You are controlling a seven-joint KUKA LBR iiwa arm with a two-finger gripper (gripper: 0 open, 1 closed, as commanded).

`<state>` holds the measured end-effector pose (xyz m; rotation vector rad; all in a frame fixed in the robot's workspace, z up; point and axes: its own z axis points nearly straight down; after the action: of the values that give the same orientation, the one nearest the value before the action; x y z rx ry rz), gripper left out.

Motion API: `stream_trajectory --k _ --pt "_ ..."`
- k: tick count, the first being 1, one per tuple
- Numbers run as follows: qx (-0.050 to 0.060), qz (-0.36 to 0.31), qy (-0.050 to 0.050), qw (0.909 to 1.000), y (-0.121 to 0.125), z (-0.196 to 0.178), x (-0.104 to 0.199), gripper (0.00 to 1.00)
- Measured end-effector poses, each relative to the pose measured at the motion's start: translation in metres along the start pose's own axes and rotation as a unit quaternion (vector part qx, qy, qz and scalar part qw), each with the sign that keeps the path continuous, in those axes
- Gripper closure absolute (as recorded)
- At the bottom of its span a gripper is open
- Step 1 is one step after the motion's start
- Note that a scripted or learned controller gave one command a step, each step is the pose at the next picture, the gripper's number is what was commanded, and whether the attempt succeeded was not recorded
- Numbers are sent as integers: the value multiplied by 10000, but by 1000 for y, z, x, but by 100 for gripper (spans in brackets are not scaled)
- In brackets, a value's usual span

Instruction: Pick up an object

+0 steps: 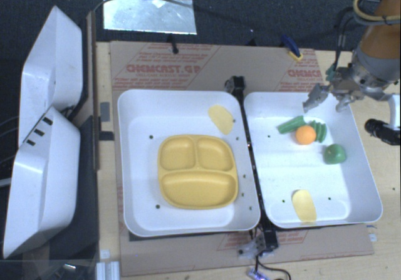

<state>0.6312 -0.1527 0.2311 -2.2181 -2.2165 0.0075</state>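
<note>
Approach stage: the gripper (327,101), fingers spread apart and holding nothing, hovers over the right bin's (360,141) far edge. The orange ball (306,134) lies just below it, touching green pieces (292,124), so the next move likely needs a careful descent; open floor lies toward the yellow slice (304,205)

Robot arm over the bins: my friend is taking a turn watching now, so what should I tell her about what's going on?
Gripper: fingers spread open, holding nothing, above the far edge of the right bin.
Right bin things: orange ball touching the green pieces, a green round thing nearer the right wall, a pale yellow piece near the front.
Left bin: yellow divided plate and another pale yellow piece.
Done: nothing picked up yet.
Left: come down on one object, close, lift. The ball cluster looks closest.
</note>
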Motion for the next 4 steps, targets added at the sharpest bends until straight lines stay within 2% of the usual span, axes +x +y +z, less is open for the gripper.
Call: stream_trajectory --k 1,3,4 --pt "-43 -5 -5 10000 2 -5 0 0" --pt "-17 -6 0 10000 -4 117 4 0" --pt "-32 -5 -3 10000 -4 148 4 0"
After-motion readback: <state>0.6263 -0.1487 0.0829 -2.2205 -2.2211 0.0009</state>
